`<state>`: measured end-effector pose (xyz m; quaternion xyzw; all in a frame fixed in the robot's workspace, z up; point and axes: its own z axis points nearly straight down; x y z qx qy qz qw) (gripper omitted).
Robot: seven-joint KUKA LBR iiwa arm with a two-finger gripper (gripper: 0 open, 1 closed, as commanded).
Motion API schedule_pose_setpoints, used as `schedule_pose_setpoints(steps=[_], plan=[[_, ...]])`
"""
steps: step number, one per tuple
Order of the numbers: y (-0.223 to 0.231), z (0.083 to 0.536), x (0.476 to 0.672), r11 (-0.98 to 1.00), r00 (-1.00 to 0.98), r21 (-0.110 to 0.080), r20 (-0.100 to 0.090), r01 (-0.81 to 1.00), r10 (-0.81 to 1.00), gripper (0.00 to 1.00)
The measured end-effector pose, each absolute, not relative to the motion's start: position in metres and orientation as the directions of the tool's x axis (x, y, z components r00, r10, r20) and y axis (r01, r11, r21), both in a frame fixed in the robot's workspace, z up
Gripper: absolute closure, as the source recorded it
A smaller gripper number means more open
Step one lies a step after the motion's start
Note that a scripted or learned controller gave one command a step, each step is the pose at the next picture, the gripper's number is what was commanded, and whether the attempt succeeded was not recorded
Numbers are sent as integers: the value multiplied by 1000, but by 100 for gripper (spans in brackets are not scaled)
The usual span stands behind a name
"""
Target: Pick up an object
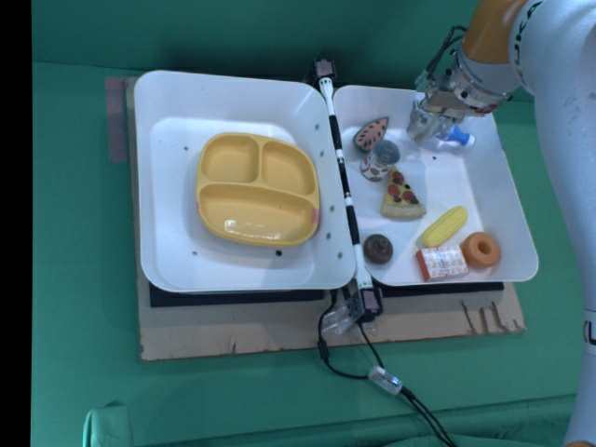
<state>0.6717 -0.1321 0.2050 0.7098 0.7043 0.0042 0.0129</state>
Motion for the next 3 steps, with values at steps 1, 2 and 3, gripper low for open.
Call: schedule_pose_setpoints(steps=[1, 2, 3], plan=[[-132, 205, 672, -8, 8, 24, -13, 1000, 1000, 0], [-131, 186, 700, -4, 4, -6, -8, 1000, 1000, 0], [-105, 187, 700, -6, 6, -5, -17, 1000, 1000, 0]])
